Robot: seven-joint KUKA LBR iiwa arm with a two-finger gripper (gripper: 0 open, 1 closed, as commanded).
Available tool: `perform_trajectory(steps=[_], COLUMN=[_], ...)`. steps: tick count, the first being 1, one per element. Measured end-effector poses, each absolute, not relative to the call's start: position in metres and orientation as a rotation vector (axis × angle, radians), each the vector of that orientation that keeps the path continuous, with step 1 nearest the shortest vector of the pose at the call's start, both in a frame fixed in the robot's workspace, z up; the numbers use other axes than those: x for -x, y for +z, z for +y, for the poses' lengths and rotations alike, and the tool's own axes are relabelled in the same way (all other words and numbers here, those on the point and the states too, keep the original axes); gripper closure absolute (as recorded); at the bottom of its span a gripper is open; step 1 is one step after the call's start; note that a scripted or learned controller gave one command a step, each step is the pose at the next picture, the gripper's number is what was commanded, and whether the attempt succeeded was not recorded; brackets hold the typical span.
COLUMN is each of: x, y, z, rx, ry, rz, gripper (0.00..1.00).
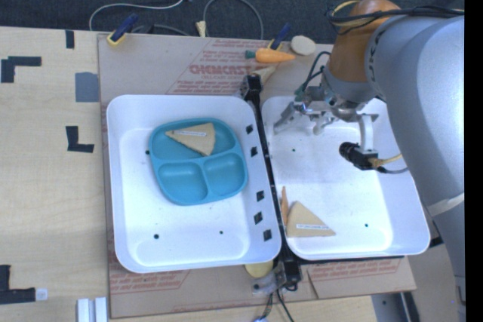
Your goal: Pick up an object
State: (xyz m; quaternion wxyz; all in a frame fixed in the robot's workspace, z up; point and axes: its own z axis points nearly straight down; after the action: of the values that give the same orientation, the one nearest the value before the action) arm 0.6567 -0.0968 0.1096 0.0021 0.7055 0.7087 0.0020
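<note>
Now gripper (303, 119) above right bin (407, 237) far edge.

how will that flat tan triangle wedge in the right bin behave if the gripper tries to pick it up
The flat tan triangular wedge lies flush on the floor of the right white bin, so fingers may struggle to get under it. It looks thin and probably light, so a push would likely slide it across the smooth plastic. Flat-sided, it should not roll.

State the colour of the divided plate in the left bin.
The divided plate is light blue, clear in the camera view.
</note>
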Motion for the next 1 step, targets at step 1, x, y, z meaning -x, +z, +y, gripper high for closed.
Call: perform_trajectory(steps=[1], x=[-0.6687], y=[0.084], z=[-0.119], rx=[-2.221], ry=[-0.001], rz=[2.222], gripper=[0.0])
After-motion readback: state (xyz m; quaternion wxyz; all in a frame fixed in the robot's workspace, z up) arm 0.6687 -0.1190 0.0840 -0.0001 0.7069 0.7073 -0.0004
